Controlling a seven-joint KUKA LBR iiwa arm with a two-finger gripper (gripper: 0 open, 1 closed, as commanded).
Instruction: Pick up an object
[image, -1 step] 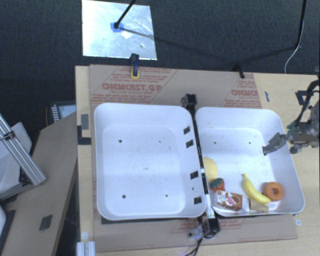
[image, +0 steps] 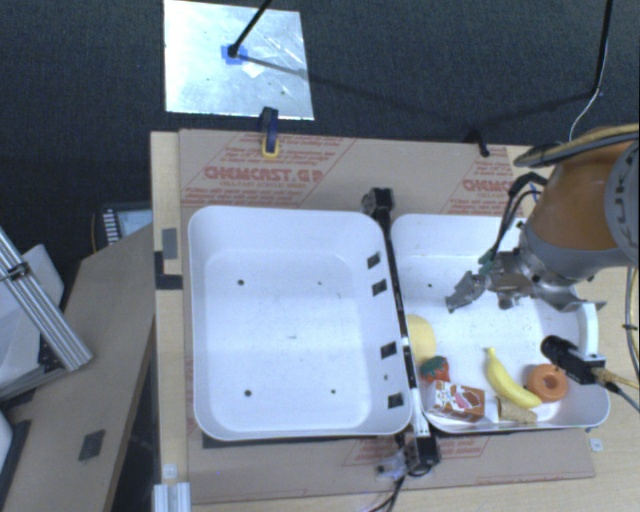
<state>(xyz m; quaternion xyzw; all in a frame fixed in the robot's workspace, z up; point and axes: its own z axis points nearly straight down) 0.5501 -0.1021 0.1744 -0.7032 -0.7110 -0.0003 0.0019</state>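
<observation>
Hovering over the right bin (image: 440, 245), the gripper (image: 462, 294) held nothing; its jaw state could not be told. The banana (image: 506, 378) lay near that bin's front edge.

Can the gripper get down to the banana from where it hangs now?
Probably yes. The gripper hangs over bare floor of the right bin, and the banana lies uncovered toward the bin's near side. The orange round piece sits close beside the banana, which could crowd one finger.
</observation>
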